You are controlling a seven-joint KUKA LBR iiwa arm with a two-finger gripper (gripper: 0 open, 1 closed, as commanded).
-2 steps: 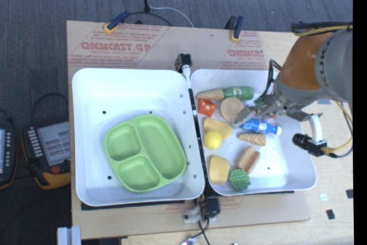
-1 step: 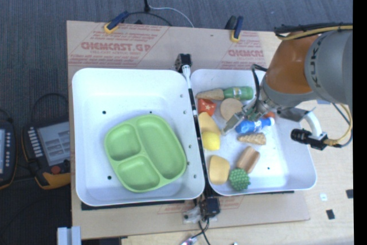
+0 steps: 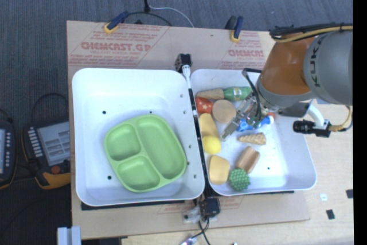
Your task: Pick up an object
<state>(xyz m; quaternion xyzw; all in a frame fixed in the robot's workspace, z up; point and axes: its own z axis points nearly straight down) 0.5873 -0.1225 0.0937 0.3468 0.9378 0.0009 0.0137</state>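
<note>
My gripper (image 3: 238,118) hangs low in the right bin (image 3: 298,172), reaching in from the right under the grey and orange arm (image 3: 292,69). It is open, with one finger near the green bottle (image 3: 237,92) and the other by the yellow piece (image 3: 206,124). Between and just beside the fingers lie a tan round bun (image 3: 222,109) and a small blue toy (image 3: 256,121). I see nothing gripped. Below are a waffle cone (image 3: 252,138), a lemon (image 3: 211,145), a bread roll (image 3: 248,159), a tan wedge (image 3: 218,168) and a broccoli (image 3: 239,179).
The left bin (image 3: 92,89) holds a green divided plate (image 3: 145,152). A red item (image 3: 203,104) and a carrot-like piece (image 3: 209,94) lie at the right bin's far left corner. The wall between the bins (image 3: 194,123) runs close to the gripper's left.
</note>
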